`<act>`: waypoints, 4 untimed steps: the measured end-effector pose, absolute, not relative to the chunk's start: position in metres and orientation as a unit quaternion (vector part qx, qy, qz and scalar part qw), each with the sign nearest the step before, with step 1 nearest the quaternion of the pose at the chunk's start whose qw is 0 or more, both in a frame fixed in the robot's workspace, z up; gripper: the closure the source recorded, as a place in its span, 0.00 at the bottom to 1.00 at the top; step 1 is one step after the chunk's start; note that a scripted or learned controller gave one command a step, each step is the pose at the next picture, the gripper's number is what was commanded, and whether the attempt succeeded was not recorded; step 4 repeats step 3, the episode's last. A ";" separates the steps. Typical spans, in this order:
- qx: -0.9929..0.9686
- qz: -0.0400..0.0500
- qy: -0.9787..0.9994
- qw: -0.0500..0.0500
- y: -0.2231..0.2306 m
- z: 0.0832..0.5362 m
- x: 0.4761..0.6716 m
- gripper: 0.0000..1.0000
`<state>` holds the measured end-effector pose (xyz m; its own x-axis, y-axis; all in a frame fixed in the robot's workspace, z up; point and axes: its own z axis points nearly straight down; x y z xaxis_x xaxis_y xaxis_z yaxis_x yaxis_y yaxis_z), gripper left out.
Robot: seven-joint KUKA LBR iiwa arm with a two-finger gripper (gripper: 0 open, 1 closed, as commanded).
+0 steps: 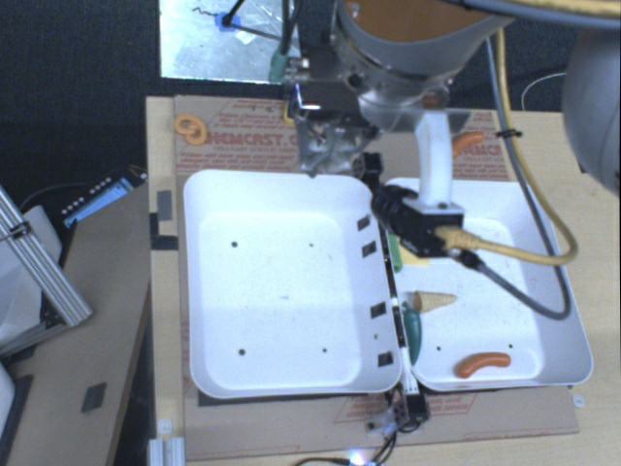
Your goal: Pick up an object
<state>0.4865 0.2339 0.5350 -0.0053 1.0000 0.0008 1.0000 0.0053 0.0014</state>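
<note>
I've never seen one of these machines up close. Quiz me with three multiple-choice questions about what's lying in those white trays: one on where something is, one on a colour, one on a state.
1. Where does the orange sausage-shaped object lie?
A. In the left bin
B. Near the front edge of the right bin
C. On the floor

2. What colour is the ring-shaped object on the cardboard behind the left bin?
A. Orange
B. Blue
C. Black

3. How does the cone-shaped object sit?
A. Standing upright
B. Lying on its side
C. Hanging from a cable

Answers:
1. B: the orange sausage-shaped object rests near the front of the right bin.
2. A: the ring-shaped object is orange, beyond the left bin.
3. B: the cone-shaped object lies flat on the right bin's floor.
</note>
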 end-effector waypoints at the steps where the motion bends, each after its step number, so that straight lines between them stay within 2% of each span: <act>1: 0.705 0.001 0.709 0.000 0.234 0.535 0.486 1.00; 2: 0.705 0.001 0.709 0.000 0.234 0.535 0.487 1.00; 3: 0.711 0.001 0.704 0.002 0.095 0.536 0.487 1.00; 4: 0.711 0.001 0.704 0.002 0.095 0.536 0.487 1.00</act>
